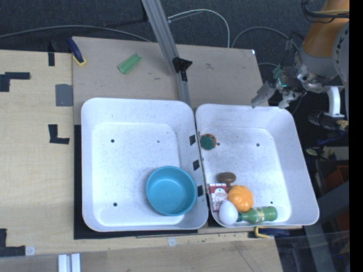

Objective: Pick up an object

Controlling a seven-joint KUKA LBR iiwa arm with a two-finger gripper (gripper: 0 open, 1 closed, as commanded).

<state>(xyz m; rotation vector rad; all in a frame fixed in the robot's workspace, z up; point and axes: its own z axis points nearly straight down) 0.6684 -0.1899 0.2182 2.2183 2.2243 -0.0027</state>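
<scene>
My gripper (pixel 274 98) hangs over the far right corner of the right bin (pixel 295 152), its two fingers spread apart with nothing between them. Well away from it, in the near left corner of that bin, several items cluster: an orange fruit (pixel 240 197), a white egg (pixel 228 213), a green bottle (pixel 262 214) lying on its side, a red-and-white carton (pixel 217 195) and a small brown piece (pixel 226 178). A small green-and-red ball (pixel 208 141) lies alone near the bin's left wall. The left bin (pixel 108 123) holds a blue bowl (pixel 170 190).
A grey pole (pixel 161 30) slants across the bench behind the bins. A green block (pixel 129 63) and a blue-and-yellow clip (pixel 76 52) lie on the board at the back left. Cables run behind the right bin.
</scene>
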